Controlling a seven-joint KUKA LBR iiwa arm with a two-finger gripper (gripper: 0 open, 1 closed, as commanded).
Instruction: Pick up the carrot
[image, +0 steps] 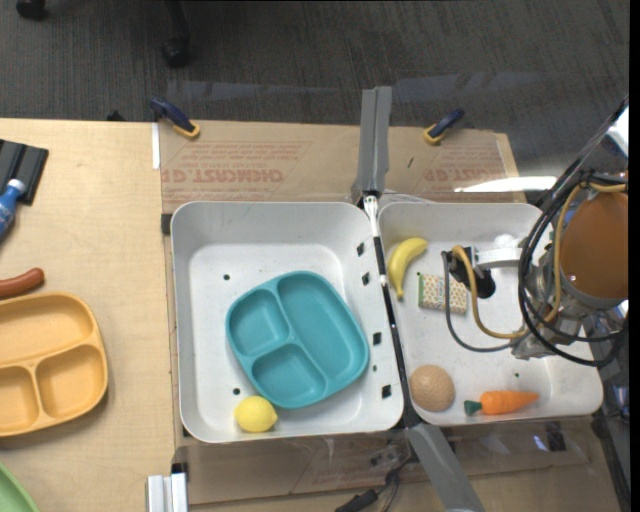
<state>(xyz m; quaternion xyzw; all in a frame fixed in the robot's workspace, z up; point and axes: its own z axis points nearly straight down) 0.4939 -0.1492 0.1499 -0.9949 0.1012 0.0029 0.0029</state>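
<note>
The gripper (528, 345) hangs over the right side of the right bin (500, 212), tucked beneath the grey arm (598, 245) and a tangle of black cables. Whether it is wide or narrow cannot be told from here. Nothing is seen held in it, and it stands apart from the carrot.

The carrot (505, 402) lies in the near right part of the right bin, along the near wall. It is smooth, orange and tapered, with a green stub at its left end. Just left of it sits a tan, matte, egg-shaped ball (432, 387). At the far left of this bin a curved yellow banana (405, 262) lies near the dividing wall, and beside it on the right lies a small flat packet (443, 293) with a fine dotted pattern; its print is too small to read.

The left bin (195, 300), of shallow white plastic with rounded corners, holds a glossy teal plate (297, 338) with three compartments, set at a slant. A round yellow lemon (256, 413) touches its near left edge.

Both bins rest on brown cardboard (300, 185) with red lettering, upside down from this side, that appears to read "CHEMCAST GP". Blue-and-orange clamps (175, 117) pin its far edge.

On the pale wooden table (90, 200) to the left lies an orange three-part tray (50, 365), with a reddish-brown sausage (20, 283) just beyond it.
</note>
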